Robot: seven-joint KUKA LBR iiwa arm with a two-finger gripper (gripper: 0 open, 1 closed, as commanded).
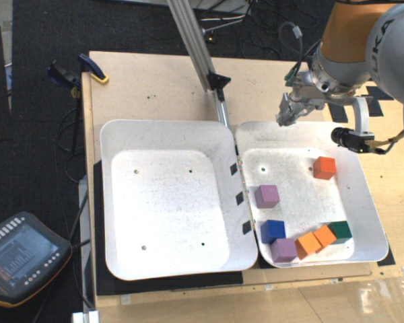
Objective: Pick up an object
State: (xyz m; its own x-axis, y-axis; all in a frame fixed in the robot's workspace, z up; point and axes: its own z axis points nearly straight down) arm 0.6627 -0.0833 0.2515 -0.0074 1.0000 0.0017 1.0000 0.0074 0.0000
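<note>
Gripper (287, 116) hangs above the far rim of the right bin (370, 200); finger state cannot be told, nothing visibly held. All blocks lie in this bin: orange cube (324, 167) nearest the gripper, lone purple cube (267, 196) mid-bin, then a blue, purple, orange, green cluster (304, 240) at the near rim. Risk: a descent into the cluster would jam on neighbours.

You are looking down on the gripper (287, 116) hanging above the far rim of the right bin (363, 200) | an orange cube (324, 167) is sitting alone | two purple cubes (267, 196), a blue cube (273, 231), an orange block (315, 239) and a green cube (339, 231) are lying near the front | left bin (121, 180) is sitting beside it.
</note>
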